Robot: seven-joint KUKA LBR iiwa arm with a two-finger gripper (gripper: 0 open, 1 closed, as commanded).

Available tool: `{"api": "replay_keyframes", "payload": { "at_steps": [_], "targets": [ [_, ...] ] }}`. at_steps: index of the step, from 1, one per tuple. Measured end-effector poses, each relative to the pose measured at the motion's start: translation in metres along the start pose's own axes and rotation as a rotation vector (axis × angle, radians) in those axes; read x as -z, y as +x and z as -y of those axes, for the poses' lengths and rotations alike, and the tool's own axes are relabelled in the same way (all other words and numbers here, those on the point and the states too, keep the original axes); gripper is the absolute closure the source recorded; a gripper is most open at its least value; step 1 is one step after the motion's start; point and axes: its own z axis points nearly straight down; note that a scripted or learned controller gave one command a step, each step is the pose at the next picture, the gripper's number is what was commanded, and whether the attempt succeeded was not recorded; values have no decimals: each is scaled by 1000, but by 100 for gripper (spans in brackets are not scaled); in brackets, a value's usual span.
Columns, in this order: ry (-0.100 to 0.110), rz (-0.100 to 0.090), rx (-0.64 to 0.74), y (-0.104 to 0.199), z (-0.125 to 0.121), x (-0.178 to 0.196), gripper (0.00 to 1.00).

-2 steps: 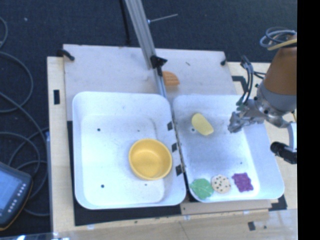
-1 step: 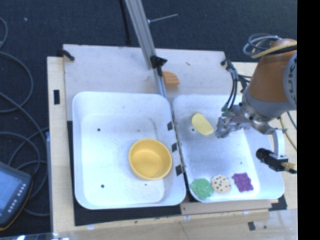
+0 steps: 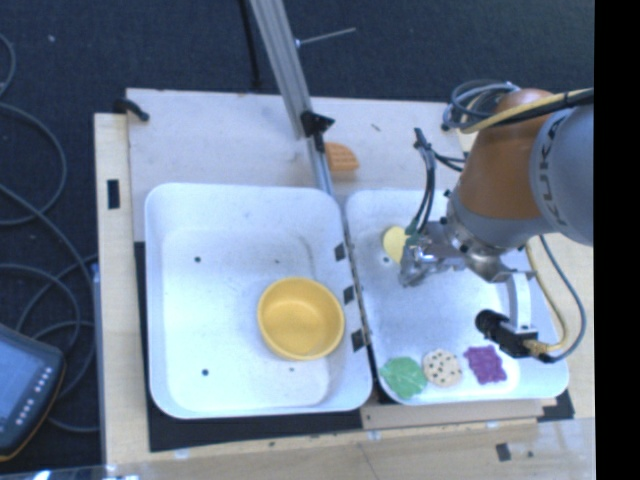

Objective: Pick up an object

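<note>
My gripper (image 3: 413,265) hangs low over the upper left part of the right bin (image 3: 440,318), under the grey and orange wrist. A small yellow object (image 3: 394,241) lies just to its upper left, touching or nearly touching the gripper body. Along the right bin's front edge lie a green round piece (image 3: 403,377), a speckled cookie (image 3: 441,367) and a purple piece (image 3: 486,363). A yellow bowl (image 3: 300,317) sits upright in the left bin (image 3: 200,268), near its right wall.
An orange item (image 3: 342,158) lies on the bench behind the bins, beside the slanted metal pole (image 3: 290,68). Black cables and a connector (image 3: 505,333) trail from the arm over the right bin's right side.
</note>
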Motion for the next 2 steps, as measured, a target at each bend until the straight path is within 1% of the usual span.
{"api": "replay_keyframes", "payload": {
  "at_steps": [1, 2],
  "targets": [
    [-3, -2, 3, 55, 1, 12, 100],
    [1, -1, 1, 103, 16, 7, 100]
  ]
}}
